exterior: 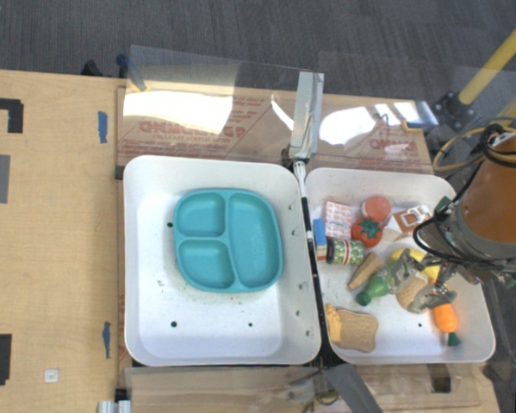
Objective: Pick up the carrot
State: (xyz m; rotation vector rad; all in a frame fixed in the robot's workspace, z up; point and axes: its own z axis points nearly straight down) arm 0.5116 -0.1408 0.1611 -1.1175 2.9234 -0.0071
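Note:
The carrot (445,319) is a short orange piece with a green tip pointing toward the front edge. It lies at the front right of the right bin (475,346). My gripper (428,286) reaches down from the orange-banded wrist (498,201) and hangs just up and left of the carrot, over a tan food piece (411,293). The carrot lies outside the gripper, on the bin floor. The wrist and cables hide the gripper's upper part.
The right bin also holds a red tomato (368,232), a labelled can (345,252), a baguette (366,269), a green vegetable (376,290), a yellow banana (405,255) and a bread slice (353,328). A teal divided plate (228,239) sits in the left bin (143,264).

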